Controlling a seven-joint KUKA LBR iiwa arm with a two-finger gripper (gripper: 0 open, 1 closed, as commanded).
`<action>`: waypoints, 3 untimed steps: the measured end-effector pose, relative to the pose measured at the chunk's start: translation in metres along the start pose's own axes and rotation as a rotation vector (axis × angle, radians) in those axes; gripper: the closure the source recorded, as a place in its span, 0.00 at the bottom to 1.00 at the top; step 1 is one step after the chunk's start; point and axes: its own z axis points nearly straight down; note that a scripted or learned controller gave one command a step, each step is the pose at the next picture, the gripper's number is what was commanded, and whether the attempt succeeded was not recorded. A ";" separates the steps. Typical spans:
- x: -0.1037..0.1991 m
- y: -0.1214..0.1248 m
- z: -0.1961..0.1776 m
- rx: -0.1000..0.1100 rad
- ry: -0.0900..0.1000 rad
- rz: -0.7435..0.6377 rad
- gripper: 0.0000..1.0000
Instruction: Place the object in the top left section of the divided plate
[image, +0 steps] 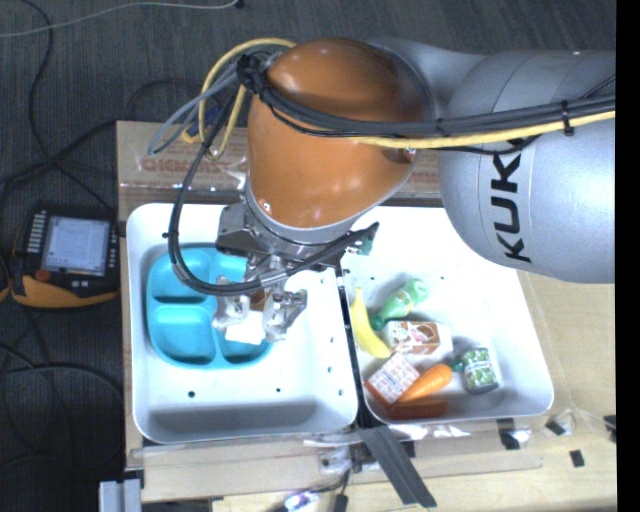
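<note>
The gripper is hanging over the left bin, its two fingers pointing down at the right-hand edge of the blue divided plate. Whether the jaws are standing wide or narrow cannot be told, since the metal fingers and a pale patch between them are blurring together. That pale patch may be a small white object, but it is too indistinct to say whether it is sitting between the fingers or lying on the plate below them. The gripper is hovering over the plate's lower right compartment, not its top left one, which is lying toward the bin's far left corner.

The plate is resting in the left half of the left bin, partly hidden by the orange wrist and black cables.

In the right bin, a yellow banana is lying along the left wall, with a green packet, a red-and-white carton, an orange carrot and a green-lidded jar clustered toward the near edge.
</note>
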 end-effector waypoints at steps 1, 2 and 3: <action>0.006 -0.051 0.038 -0.001 -0.002 -0.067 1.00; -0.010 -0.036 -0.016 0.000 -0.003 0.063 1.00; 0.040 -0.013 -0.088 0.003 -0.002 0.407 1.00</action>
